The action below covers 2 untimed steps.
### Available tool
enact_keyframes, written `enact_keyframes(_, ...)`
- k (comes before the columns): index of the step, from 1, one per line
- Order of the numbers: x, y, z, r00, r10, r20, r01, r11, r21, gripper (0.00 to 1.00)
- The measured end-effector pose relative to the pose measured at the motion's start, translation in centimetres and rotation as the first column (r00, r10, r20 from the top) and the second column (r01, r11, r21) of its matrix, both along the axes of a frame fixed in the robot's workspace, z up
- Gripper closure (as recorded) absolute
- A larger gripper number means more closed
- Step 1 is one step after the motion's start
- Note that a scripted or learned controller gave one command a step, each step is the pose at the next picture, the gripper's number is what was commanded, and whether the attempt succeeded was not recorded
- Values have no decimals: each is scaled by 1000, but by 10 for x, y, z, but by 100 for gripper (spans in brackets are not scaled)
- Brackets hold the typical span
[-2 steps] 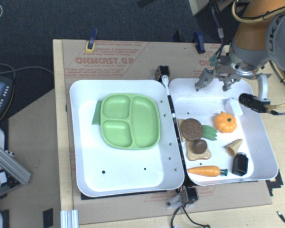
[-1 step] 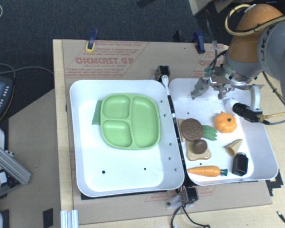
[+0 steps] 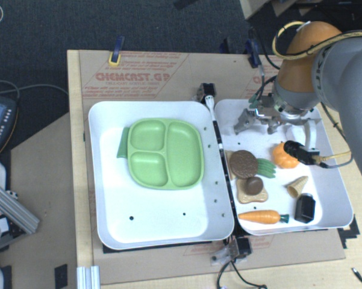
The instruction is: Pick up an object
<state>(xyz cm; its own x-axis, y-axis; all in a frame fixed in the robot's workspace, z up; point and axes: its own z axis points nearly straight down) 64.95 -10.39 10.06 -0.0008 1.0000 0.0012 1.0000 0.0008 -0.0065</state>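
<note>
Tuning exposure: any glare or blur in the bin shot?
Camera view: left bin floor is near blown-out white, with soft shadows beside the green tray; arm at right is soft and blurred; carrot and the other toys stay sharp.

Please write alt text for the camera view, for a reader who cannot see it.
A grey robot arm hangs over the right bin, which holds a carrot and other toy foods. The left bin holds a green divided plate.

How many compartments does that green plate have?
3. The green plate in the left bin has two smaller compartments stacked on its left side, one toward the back and one toward the front, and one long compartment along its right side.
</note>
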Motion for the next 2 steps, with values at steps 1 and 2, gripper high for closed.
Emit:
enact_keyframes(1,0,0,-17,1000,0,2,0,1000,-1,0)
enact_keyframes(2,1,0,-5,1000,-1,7,1,1000,-2,100)
